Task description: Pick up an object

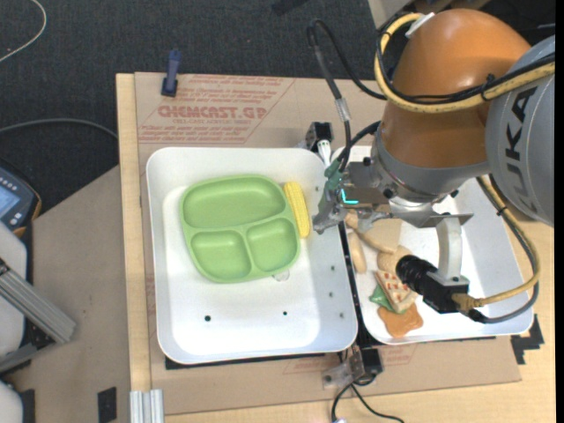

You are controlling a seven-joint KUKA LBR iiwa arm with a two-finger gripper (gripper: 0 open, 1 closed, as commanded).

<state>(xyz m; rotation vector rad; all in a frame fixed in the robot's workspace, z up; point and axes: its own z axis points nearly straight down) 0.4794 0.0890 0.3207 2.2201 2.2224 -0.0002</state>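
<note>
A: Camera view: where are the pickable objects?
B: Toy food (394,296) lies just beneath the gripper (388,223); finger state cannot be told.
A: Risk?
B: Crowded pieces could let the grasp slip.

You can read "CHEMCAST. G P" in red print on the brown board (216,104), up and left of the hand (339,203); the smaller lines blur.

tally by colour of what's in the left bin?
Green: 1, the divided plate
Yellow: 1, the corn cob touching the plate's right edge
Total: 2, lying in the left bin
</note>
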